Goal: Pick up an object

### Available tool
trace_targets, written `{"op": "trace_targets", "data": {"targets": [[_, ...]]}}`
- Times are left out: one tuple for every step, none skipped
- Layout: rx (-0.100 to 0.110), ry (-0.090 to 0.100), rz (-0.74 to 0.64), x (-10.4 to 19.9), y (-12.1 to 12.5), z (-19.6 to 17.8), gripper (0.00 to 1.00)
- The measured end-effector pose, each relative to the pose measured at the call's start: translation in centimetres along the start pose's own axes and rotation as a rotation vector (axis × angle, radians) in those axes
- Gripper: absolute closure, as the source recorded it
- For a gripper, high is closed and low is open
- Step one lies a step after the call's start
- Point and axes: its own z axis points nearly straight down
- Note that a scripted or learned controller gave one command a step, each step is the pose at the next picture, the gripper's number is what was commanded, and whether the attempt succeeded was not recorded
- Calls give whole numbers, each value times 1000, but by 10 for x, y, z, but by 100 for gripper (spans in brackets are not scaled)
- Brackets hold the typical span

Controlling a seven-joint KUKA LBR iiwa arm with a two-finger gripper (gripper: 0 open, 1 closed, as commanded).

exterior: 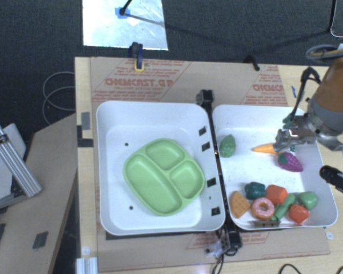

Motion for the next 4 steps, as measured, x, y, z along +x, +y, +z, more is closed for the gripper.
{"op": "trace_targets", "data": {"targets": [[3,3,-6,53,-8,-8,100],[3,1,-1,54,-4,-3,100],[3,0,3,40,-3,-4,100],[4,1,-1,53,-6,-7,100]]}}
